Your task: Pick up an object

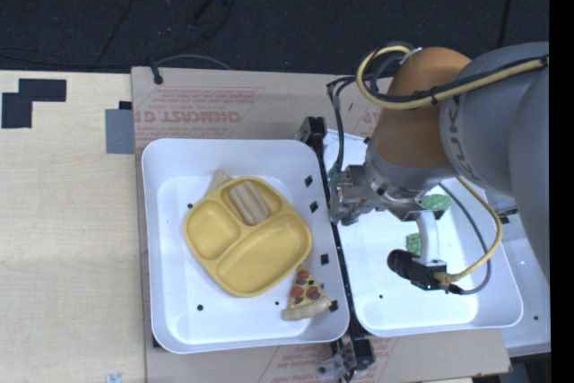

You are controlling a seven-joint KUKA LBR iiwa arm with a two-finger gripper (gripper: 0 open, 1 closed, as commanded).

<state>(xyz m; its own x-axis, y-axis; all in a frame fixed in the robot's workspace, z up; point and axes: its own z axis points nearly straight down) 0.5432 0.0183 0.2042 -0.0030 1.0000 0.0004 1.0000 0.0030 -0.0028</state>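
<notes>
Yellow divided plate [247, 238] and pizza-slice toy [306, 297] are seen in the left bin [170, 193], while the hand [359, 202] is lowered over the right bin [489, 309] (grip state cannot be told), presumably toward the green object [436, 203].

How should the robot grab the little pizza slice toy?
Judging by its pose, best from straight above: the small toy pizza slice lies flat on the left white bin's floor, just off the yellow divided plate. Pinch across its two long straight sides, near the wider crust end, where the fingers have room.
</notes>
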